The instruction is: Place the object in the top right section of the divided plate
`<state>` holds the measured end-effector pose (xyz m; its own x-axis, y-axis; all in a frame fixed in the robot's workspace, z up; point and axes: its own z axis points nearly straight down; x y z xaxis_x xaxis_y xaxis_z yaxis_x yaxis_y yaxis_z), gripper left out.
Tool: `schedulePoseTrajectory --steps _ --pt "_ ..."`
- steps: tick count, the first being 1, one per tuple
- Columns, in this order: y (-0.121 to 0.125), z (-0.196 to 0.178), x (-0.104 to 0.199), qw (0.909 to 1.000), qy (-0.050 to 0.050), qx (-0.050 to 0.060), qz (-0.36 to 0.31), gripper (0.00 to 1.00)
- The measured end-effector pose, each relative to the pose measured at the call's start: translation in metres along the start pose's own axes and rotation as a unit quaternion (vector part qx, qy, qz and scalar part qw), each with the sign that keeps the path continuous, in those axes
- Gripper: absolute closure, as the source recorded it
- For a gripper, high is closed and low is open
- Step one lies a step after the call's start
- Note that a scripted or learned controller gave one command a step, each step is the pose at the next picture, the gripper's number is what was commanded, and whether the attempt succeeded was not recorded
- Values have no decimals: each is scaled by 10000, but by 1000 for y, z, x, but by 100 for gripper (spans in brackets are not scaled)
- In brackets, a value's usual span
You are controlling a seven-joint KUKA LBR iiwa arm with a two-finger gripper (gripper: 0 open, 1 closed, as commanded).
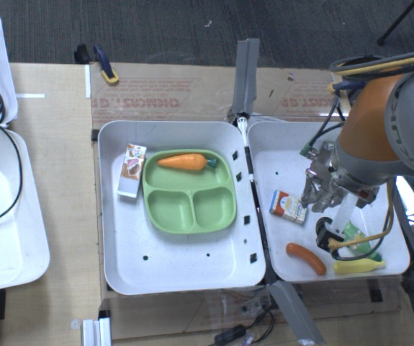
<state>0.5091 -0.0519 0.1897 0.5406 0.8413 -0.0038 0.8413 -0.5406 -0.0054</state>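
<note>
So the green divided plastic plate (189, 200) sits in the left white bin (113, 251), with an orange plastic carrot (183, 162) lying across its long top section, leaf end toward the right rim. A small snack box (130, 170) lies just beside the plate's left edge. Over in the right white bin (279, 265) the gripper (315, 193) hangs near a small red-and-white carton (288, 206); can't tell how its fingers are set. A red sausage (306, 258) and yellow banana (359, 267) crowd the front edge, while the back of that bin has open room.

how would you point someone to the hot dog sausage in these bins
Look in the right bin, where the hand is. Near its front edge lies the sausage: small, reddish-orange and curved, left of a yellow banana, below a small carton.
</note>
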Motion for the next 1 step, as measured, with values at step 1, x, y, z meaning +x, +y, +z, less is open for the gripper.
schedulePoseTrajectory --steps 1 --pt "93 -13 44 9972 -2 -14 743 100"
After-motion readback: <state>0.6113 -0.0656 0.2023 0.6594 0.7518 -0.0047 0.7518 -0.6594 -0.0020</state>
